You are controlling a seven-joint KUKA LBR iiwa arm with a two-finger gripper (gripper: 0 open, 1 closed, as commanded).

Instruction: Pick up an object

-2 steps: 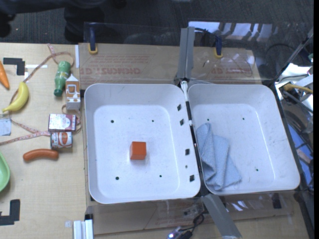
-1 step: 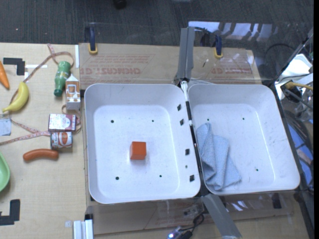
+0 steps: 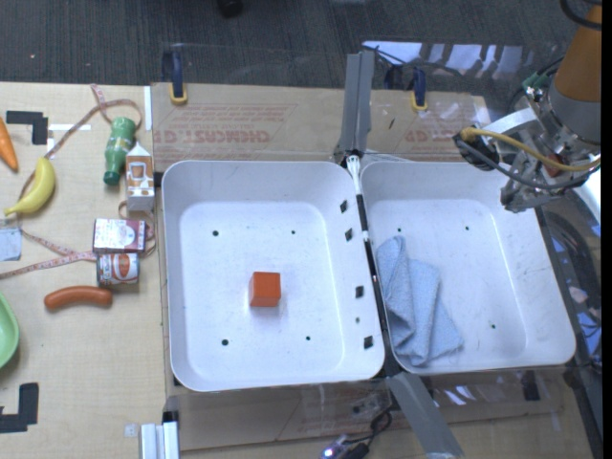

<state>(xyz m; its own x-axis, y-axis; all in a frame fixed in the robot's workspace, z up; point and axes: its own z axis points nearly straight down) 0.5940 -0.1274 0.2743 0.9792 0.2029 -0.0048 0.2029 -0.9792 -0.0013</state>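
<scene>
Orange cube (image 3: 266,289) sits in the left bin (image 3: 191,352); crumpled blue cloth (image 3: 416,304) in the right bin (image 3: 535,352). Gripper (image 3: 521,194) hangs over its far-right corner, its grip impossible to tell behind cables.

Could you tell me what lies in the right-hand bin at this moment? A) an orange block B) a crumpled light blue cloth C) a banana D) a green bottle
B: the light blue cloth lies crumpled in the right bin near its left wall, while the orange block sits in the left bin.
</scene>
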